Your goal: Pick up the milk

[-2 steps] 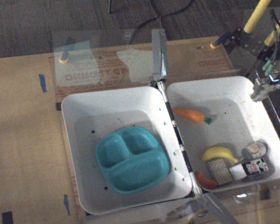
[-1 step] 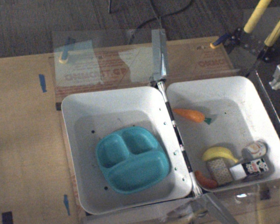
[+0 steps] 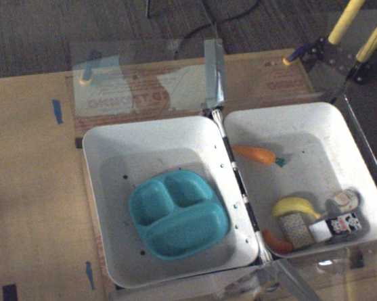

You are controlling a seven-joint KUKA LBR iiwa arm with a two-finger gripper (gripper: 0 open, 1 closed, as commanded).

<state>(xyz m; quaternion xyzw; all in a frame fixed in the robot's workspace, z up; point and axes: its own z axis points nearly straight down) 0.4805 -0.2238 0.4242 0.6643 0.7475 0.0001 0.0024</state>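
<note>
Milk (image 3: 337, 226) carton lies on its side in the right bin (image 3: 312, 158), jammed into the near corner on the side the pincer's arm reaches in from. Pincer state: we cannot tell whether it is released or clenched, and nothing shows the carton grasped, so we count the pick as not yet begun. The carton looks tipped over and settled against the clutter. A grey can (image 3: 342, 200) sits just beyond it, touching or nearly so. A tan ridged block (image 3: 295, 230) sits at its white end, with a banana (image 3: 294, 206) above that and a red-orange piece (image 3: 276, 240) further towards the divider. Our read: for a pincer coming from the entry side, the bin's sloped wall is the first obstacle, with little room between carton and near rim (image 3: 336, 244). The can blocks the far flank. We judge a straight-down approach best, jaws spanning the carton's short width. The risk is clipping the can or pinching the rim. Open room is mid-bin, between the pile and the carrot (image 3: 256, 154) further in. The left bin (image 3: 151, 125) holds only a teal plate (image 3: 178, 214), well apart and irrelevant.
</note>
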